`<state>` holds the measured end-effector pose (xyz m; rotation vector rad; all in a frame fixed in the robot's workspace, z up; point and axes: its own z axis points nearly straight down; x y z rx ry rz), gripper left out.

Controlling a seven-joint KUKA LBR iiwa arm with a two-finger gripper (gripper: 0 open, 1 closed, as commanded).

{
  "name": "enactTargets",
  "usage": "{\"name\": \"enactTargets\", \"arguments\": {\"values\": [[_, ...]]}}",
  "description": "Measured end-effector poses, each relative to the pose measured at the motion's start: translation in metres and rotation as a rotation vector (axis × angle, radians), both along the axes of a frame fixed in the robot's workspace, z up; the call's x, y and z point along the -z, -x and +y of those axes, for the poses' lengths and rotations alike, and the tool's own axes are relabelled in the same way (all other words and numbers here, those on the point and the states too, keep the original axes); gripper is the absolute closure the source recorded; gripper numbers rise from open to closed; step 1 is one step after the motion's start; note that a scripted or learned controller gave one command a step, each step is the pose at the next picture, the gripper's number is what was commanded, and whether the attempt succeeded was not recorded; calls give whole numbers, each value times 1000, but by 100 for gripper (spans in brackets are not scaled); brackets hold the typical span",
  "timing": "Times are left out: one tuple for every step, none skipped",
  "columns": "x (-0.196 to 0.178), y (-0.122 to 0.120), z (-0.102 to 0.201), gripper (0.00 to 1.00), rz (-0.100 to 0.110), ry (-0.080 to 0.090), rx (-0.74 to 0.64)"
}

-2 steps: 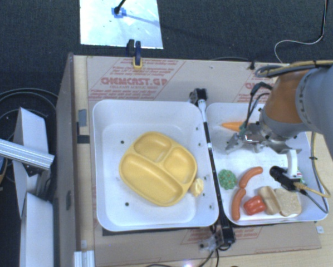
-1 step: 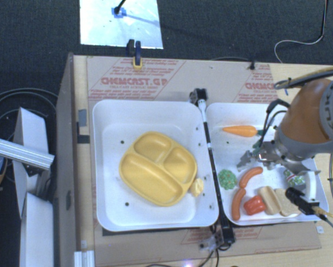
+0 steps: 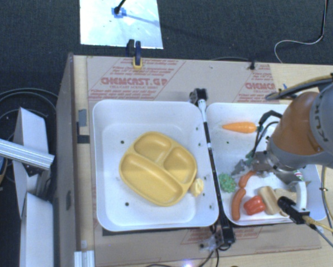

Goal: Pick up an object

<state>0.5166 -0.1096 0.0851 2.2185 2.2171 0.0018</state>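
Pincer point(image 3: 250, 166) sits low in the right bin point(image 3: 222, 121), tips down among the food items; can't tell how far open it is, arm body hides most of it. Red sausage point(image 3: 245, 178) touches or lies just under its tips. Green piece point(image 3: 226, 182) just left of pincer. Orange sausage point(image 3: 236, 203) and red piece point(image 3: 253, 205) near, below it. Carrot point(image 3: 240, 127) above pincer, apart. Yellow 3-part tray point(image 3: 157, 167) well left, in left bin point(image 3: 108, 149), on table point(image 3: 155, 77).

Tray point(image 3: 157, 167) in left bin point(image 3: 108, 149); carrot point(image 3: 239, 127) in right bin point(image 3: 225, 149).
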Motion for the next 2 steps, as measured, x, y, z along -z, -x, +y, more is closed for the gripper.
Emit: {"name": "enactTargets", "arguments": {"values": [[-10, -1, 1, 100, 0, -2, -2], [-100, -24, 86, 100, 0, -5, -6]]}}
